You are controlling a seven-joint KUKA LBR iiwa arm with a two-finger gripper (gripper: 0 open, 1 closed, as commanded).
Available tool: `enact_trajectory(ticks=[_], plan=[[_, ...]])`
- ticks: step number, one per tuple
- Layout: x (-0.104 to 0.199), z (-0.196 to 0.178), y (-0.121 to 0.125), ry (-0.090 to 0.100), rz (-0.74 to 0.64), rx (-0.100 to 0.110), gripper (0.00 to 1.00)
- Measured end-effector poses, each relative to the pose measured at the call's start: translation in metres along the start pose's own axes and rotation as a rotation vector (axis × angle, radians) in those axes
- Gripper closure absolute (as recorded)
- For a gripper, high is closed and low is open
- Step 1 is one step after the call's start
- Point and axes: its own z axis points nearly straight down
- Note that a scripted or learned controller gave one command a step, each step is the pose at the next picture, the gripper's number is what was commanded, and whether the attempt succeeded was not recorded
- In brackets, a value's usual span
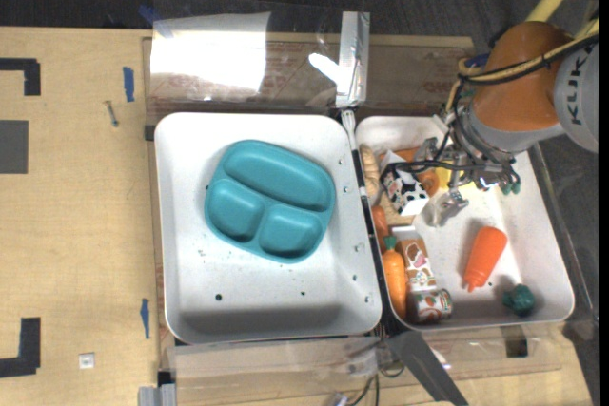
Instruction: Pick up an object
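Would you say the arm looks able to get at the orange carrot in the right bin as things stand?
Probably yes. The carrot lies apart from the other items on bare bin floor, with nothing over it, and the claw hangs just up and left of it.

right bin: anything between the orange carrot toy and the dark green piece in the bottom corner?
No, in the camera view only bare white bin floor lies between the carrot toy and the dark green piece.
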Motion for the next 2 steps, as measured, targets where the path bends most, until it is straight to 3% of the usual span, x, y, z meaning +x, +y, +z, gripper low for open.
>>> enact_trajectory(ticks=[1,2], plan=[[0.006,-0.001,0.019,0.003,0.103,0.0,0.0],[0.002,-0.015,0.018,-0.01,0.101,0.005,1.0]])
